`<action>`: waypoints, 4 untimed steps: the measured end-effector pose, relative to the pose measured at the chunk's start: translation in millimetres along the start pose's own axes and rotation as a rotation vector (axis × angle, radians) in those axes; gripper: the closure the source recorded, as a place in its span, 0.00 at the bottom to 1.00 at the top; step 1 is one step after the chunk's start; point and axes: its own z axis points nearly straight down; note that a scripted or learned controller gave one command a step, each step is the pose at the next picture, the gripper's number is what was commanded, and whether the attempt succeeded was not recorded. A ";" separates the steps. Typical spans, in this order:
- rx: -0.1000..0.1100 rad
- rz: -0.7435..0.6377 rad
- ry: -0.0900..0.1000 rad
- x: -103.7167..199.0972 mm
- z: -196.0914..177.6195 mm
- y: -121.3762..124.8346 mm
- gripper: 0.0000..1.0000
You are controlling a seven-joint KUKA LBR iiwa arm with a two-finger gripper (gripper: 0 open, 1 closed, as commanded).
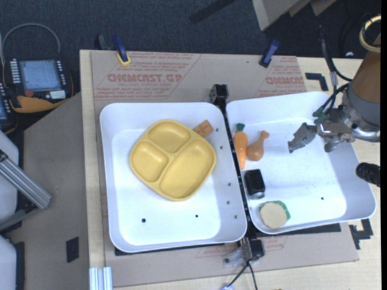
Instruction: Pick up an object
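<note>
My jaws (300, 139) hang over the right bin (338, 189), in its upper right part, with my arm reaching in from the right edge. Whether they are apart or together I cannot tell — the dark fingertip end is too small and blurred, and nothing shows between them.

The things to pick lie along the right bin's left side. A toy carrot (240, 148) lies lengthwise against the dividing wall, green top toward the back; a toy chicken drumstick (257, 145) sits just beside it, touching or nearly so. Nearer the front is a small black block (254, 182), and in the front left corner a round tan disc with a green edge (274, 214) — well apart from my jaws.

In the left bin (163, 222) a yellow divided plate (173, 159) rests tilted toward the back, with a small brown block (203, 128) at its upper right rim. Both bins sit on the table (91, 162).
</note>
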 end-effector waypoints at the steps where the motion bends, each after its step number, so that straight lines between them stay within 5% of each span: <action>1: -0.011 -0.003 -0.002 0.1 -5.1 2.0 0.00; 4: -0.012 -0.002 -0.002 -10.4 169.7 -8.0 0.00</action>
